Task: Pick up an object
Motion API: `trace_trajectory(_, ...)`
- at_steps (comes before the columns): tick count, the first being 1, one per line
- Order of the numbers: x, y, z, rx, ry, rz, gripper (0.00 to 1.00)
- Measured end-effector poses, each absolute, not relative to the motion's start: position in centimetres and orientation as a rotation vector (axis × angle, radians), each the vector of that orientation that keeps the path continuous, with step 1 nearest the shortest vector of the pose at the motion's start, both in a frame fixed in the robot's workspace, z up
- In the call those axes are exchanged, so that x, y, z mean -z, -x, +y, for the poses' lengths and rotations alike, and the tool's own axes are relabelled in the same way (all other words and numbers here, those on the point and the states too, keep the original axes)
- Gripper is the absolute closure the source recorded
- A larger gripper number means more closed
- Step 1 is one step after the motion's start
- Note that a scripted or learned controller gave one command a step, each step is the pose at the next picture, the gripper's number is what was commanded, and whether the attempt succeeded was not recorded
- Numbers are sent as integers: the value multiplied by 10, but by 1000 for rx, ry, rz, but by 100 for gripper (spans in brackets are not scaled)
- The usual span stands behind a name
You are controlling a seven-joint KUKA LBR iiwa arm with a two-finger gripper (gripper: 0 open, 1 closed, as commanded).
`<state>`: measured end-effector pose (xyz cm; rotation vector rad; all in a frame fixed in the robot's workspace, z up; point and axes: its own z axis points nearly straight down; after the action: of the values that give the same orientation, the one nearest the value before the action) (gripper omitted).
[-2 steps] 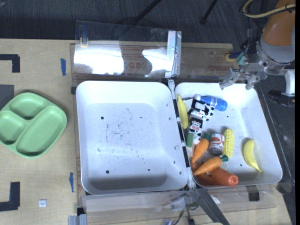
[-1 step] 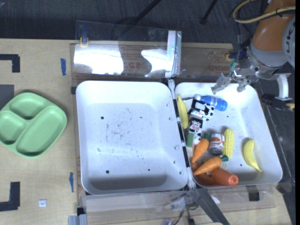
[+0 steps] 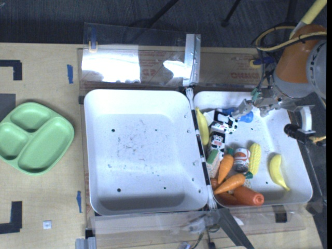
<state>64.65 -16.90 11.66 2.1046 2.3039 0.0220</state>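
Camera view: corn cob [image 3: 254, 158] upright, lengthwise near-far.

A robotics lab: a pale wooden counter [image 3: 57, 201] marked with black tape corners [image 3: 12, 69] and blue tape bits [image 3: 70, 73], two white bins [image 3: 98, 108] fenced by clear plastic panels [image 3: 137, 61], tripod legs [image 3: 171, 4] on dark carpet, and a cabled grey-and-orange arm [image 3: 298, 61].

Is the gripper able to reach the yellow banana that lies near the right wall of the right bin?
Probably yes. The yellow banana lies alone on bare floor of the right white bin, apart from the yellow corn cob; the gripper hangs above the same bin.
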Motion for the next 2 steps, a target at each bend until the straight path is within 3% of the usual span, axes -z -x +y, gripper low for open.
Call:
trace_trajectory(1,-108,-669,-187,-27,-2069,2333,0)
trace_trajectory(2,-106,-674,-187,-14,-2042,2365,0)
